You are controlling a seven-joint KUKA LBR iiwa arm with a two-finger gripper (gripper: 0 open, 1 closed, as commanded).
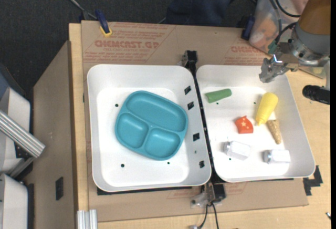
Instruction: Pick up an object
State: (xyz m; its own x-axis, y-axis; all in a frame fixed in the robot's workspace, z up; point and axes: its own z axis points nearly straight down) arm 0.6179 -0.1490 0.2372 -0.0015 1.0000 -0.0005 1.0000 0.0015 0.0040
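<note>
The right bin holds a green cylinder, a yellow squeeze-bottle shape, a small red block, a tan cone and two clear-white pieces. My gripper hangs over the far right corner of that bin, above and right of the yellow piece, with nothing seen between its fingers. The grey arm with its orange band comes in from the upper right.
The left bin holds a blue divided plate. A black divider clamp sits between the bins. A person stands behind the bench at the top. Cardboard covers the bench around the bins.
</note>
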